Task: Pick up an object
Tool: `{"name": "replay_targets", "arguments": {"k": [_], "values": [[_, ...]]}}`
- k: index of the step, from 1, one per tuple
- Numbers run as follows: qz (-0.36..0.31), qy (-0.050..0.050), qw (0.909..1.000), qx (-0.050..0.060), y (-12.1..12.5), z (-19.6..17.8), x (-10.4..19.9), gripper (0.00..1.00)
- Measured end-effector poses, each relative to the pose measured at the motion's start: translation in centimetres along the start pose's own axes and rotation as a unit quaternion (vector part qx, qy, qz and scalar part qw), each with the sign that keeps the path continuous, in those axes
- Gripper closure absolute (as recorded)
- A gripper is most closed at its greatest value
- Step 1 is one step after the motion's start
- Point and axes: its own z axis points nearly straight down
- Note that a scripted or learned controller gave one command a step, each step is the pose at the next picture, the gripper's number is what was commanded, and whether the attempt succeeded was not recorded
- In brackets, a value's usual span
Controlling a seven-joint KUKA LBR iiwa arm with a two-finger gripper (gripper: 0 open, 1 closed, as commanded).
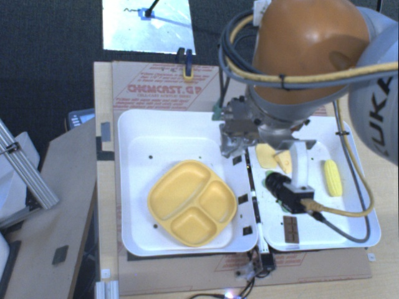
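**Markings**
- Red print on cardboard [163,73] under both bins: "CHEMCAST GP". Smaller red lines below, too small to read.
- Partial lettering "KU" on grey arm [377,114], cut off at right edge.

**Materials and shapes**
- Left bin [134,142]: shallow, white, smooth, with rounded corners.
- Inside, toward front: plate [192,201], glossy yellow, rounded square, split into three compartments, turned diagonally.
- Right bin [358,229]: same build, set rim to rim with left bin.
- Inside, near right wall: corn [332,177], yellow, ribbed with kernel rows, lying front to back.
- At rear left: two wedges [274,157], pale yellow, flat, touching each other.
- Near front wall: bar [291,228], brown, rectangular, scored into squares.

**Gripper**
- Gripper [232,147]: dull grey metal, blocky, over rear right corner of left bin, at seam between bins, just beside wedges.
- Open or closed: not discernible.
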Motion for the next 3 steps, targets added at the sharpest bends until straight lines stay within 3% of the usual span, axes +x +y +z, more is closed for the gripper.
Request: {"name": "replay_targets", "arguments": {"k": [1,2,3], "values": [[0.004,0.002,1.0000,-0.007,-0.1,-3.2,-1.2,1.00],[0.001,0.001,1.0000,-0.004,4.6,7.3,4.6,1.00],[0.003,0.002,1.0000,-0.007,3.7,2.8,4.0,1.00]]}}
